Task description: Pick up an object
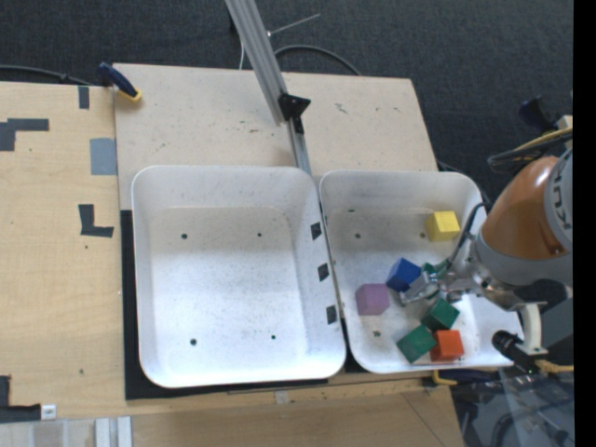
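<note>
Evidently two-finger gripper [421,287] low beside small blue plastic cube [404,274]; finger state indiscernible. Cube likely light, rigid; grip opposite flat faces.

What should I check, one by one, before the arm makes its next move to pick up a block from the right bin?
1. Gripper is over the right bin: ok, it sits low among the blocks.
2. A block is between the fingers: cannot tell; the fingertips are small and blurred beside the blue block.
3. A target stands free of its neighbours: ok for the yellow block, alone near the far wall; the purple block also lies apart.
4. Crowding near the gripper: not ok; two green blocks and the orange block sit close together just under it.
5. Left bin holds a target: not ok, no blocks there.
</note>
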`<state>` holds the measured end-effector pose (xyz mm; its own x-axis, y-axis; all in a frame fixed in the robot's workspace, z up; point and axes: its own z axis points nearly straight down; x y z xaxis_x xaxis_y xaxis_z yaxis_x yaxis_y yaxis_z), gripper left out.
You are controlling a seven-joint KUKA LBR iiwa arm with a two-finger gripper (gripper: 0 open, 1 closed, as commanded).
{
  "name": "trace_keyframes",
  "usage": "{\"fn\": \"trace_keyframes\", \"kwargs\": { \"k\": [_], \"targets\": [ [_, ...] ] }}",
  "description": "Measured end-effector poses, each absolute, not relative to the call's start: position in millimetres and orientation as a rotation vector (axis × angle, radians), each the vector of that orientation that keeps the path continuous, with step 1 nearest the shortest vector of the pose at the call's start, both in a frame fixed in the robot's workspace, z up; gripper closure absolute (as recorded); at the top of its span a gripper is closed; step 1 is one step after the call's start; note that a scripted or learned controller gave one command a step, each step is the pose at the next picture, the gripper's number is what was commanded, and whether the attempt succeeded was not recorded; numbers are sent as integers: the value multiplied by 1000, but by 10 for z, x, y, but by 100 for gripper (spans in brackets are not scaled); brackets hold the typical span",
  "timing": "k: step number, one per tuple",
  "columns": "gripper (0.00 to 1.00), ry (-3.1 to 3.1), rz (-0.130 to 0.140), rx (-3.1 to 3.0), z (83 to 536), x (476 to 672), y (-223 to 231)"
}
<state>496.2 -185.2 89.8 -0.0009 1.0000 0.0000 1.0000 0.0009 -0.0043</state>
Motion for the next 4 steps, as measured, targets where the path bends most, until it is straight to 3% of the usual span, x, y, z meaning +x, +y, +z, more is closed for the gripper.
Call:
{"fn": "trace_keyframes", "kwargs": {
  "k": [1, 4],
  "targets": [
    [100, -2218, 6, -2215, 986, 4960, -1846],
    [100, -2225, 0, -2220, 2257, 5099, -1955]
  ]
}}
